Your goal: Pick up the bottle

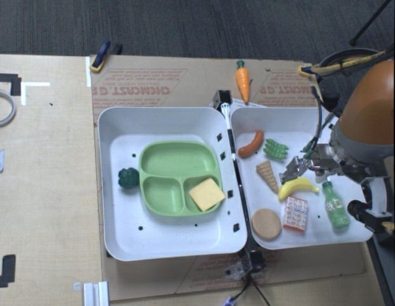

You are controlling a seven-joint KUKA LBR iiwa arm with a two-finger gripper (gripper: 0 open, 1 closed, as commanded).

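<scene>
Bottle [336, 206]: green, lies in right bin [350, 233], near its front right corner, cap end toward the arm.
End effector [298, 169]: low over right bin, just above the banana [297, 187]; bottle sits just beside it, to the right and nearer the front; not touching.
End effector state: can't tell, fingers too blurred.
Right bin, other: sausage [251, 143], green vegetable [276, 149], cone [268, 176], round cookie [266, 224], red box [295, 213].
Left bin [114, 228]: green divided plate [180, 178] with cheese block [206, 194]; broccoli [128, 178] left of plate.
Worktop [44, 190]: carrot [242, 80] behind bins.
</scene>
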